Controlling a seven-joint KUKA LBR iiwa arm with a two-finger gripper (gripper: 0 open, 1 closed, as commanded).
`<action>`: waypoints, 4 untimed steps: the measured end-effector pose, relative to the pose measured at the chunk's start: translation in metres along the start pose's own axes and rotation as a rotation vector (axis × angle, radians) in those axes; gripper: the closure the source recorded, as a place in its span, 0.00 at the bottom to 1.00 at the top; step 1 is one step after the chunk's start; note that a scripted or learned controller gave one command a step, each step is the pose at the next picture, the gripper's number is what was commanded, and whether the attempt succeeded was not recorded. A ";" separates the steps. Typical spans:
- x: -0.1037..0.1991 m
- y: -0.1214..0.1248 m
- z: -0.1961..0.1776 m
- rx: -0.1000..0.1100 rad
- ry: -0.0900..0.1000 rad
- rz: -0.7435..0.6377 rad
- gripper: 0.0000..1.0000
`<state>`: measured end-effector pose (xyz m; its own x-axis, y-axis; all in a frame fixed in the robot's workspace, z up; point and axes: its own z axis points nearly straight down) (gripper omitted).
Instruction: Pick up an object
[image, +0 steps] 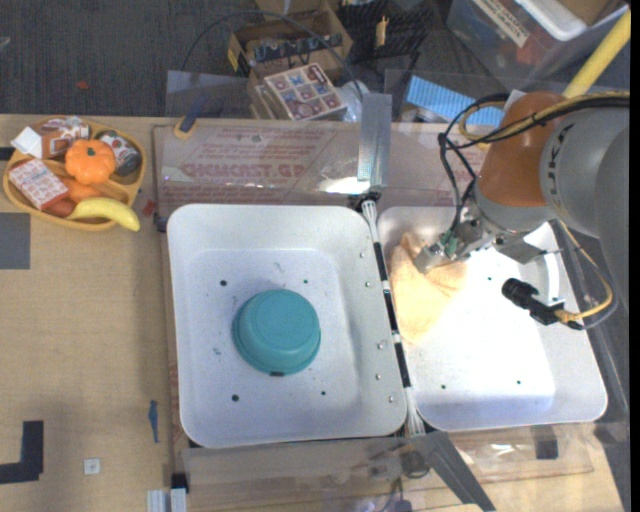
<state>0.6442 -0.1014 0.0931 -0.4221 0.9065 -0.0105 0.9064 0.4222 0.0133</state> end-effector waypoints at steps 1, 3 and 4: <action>0.010 -0.025 -0.001 -0.002 0.001 -0.078 0.00; 0.009 -0.024 -0.012 -0.006 -0.001 -0.076 0.00; 0.004 -0.012 0.000 0.001 0.002 0.066 0.00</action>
<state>0.6318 -0.1023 0.0929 -0.3612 0.9325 -0.0080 0.9324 0.3612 0.0126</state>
